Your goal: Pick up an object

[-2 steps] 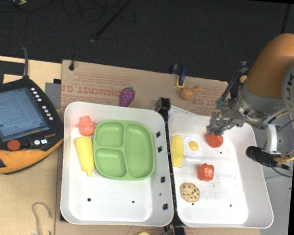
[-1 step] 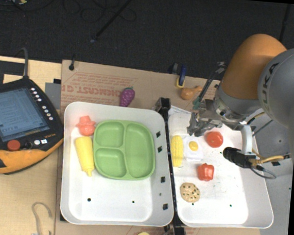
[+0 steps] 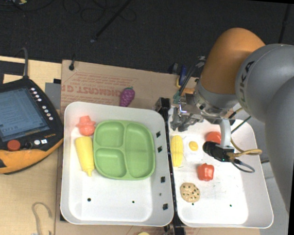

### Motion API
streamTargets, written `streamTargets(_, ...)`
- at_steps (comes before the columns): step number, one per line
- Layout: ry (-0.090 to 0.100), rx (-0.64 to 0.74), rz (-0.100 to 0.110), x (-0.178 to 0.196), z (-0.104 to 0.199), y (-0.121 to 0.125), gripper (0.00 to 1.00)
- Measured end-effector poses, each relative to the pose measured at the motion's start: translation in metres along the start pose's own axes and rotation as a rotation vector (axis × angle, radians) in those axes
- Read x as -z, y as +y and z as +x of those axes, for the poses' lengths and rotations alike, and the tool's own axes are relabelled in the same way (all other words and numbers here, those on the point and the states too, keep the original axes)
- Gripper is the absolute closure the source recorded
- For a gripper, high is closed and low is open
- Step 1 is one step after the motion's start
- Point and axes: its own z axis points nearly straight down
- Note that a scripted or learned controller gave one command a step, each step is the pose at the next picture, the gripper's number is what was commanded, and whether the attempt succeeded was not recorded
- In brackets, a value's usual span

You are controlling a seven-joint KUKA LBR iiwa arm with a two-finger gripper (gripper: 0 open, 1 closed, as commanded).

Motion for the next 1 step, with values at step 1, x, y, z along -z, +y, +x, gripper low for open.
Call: streamTargets(1, -0.001, -0.003, -0.001, 0.0204, 0.001, -0.0026, 1.0)
